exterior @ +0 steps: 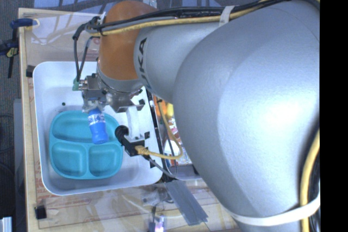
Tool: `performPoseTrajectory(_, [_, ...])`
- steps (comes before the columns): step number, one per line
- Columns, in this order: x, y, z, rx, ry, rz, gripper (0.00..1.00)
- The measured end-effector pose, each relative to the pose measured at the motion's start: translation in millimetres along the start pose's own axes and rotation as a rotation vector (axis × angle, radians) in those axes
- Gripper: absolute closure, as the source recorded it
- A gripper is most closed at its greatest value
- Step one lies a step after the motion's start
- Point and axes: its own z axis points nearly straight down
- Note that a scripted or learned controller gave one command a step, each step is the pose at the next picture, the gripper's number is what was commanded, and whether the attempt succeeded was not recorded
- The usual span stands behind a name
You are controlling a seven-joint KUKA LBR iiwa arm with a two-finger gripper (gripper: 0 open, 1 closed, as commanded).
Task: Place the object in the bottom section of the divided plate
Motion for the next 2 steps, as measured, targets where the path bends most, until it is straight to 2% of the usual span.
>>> performPoseTrajectory(1, [-11.3, 50.5, 100.8, -0.002, 0.005, 0.325, 1.0])
performPoseTrajectory(2, [-12.0, 49.0, 104.1, 0.002, 0.002, 0.325, 0.0])
